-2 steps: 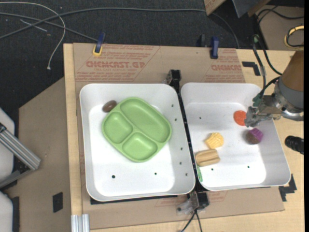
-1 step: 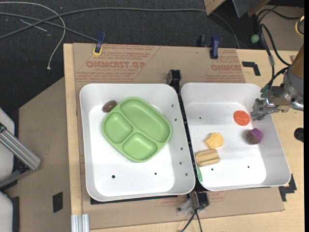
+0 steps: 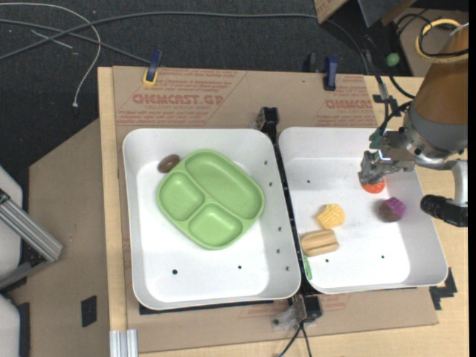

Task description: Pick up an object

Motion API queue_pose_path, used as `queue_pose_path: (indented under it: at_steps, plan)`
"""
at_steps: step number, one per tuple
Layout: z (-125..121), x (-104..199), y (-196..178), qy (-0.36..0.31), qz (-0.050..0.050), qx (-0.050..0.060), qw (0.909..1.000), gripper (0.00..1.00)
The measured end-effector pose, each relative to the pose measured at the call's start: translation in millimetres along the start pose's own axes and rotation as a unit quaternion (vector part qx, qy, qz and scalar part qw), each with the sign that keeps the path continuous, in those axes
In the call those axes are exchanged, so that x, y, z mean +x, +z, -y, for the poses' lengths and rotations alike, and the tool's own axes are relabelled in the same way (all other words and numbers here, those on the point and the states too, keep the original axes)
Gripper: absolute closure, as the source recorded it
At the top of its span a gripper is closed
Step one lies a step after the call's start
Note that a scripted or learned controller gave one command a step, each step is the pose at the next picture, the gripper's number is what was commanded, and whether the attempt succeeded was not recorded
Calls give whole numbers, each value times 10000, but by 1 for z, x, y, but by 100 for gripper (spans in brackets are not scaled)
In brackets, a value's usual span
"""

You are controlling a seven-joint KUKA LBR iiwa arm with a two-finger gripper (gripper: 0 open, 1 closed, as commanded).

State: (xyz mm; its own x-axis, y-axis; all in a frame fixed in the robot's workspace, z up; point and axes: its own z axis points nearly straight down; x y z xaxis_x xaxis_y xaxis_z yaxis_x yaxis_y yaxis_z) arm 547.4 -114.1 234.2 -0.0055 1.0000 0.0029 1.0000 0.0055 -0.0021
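Tool [image 3: 374, 175] low over red-orange object [image 3: 374, 186] near right bin's [image 3: 349, 282] far right edge, placed for grasp; tool state: cannot tell. Purple object [image 3: 393, 209] just beside.

arm [image 3: 444, 88]: orange band, grey wrist | tool [image 3: 373, 171]: grey metal, cables at side

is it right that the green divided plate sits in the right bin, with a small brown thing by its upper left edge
Not quite. The camera view shows the green divided plate in the left bin, not the right one. The small brown thing does lie by its upper left edge.
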Motion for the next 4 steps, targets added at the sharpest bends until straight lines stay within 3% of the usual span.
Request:
queue_pose_path:
  at_steps: [4]
  plan:
    - [-63,197,-5,-2,7,-22,10000,100]
